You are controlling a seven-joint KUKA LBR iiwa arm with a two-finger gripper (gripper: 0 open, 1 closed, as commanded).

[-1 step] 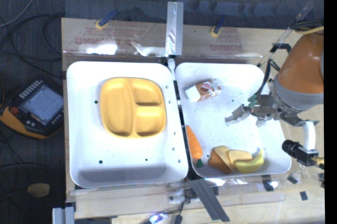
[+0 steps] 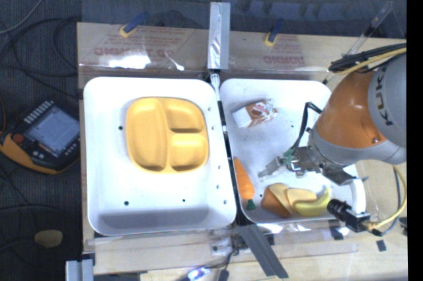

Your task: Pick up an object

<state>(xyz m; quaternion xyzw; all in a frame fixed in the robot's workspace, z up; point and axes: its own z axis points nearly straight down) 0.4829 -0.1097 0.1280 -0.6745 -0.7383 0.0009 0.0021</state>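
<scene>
The right bin (image 2: 277, 91) holds several items. A small wrapped snack with a red label (image 2: 254, 113) lies near its back. An orange carrot (image 2: 243, 182) rests along the bin's left wall. A brown-and-yellow piece with a banana (image 2: 299, 200) sits at the front. My gripper (image 2: 281, 166) hangs low over the middle of the right bin, just above and left of the banana, its metal fingers pointing left. I see nothing between them.
The left bin (image 2: 106, 200) carries a yellow divided tray (image 2: 166, 133). A metal divider (image 2: 219, 41) runs between the bins. A teach pendant (image 2: 39, 136) lies on the floor at left. Cables trail at the right edge (image 2: 370, 58).
</scene>
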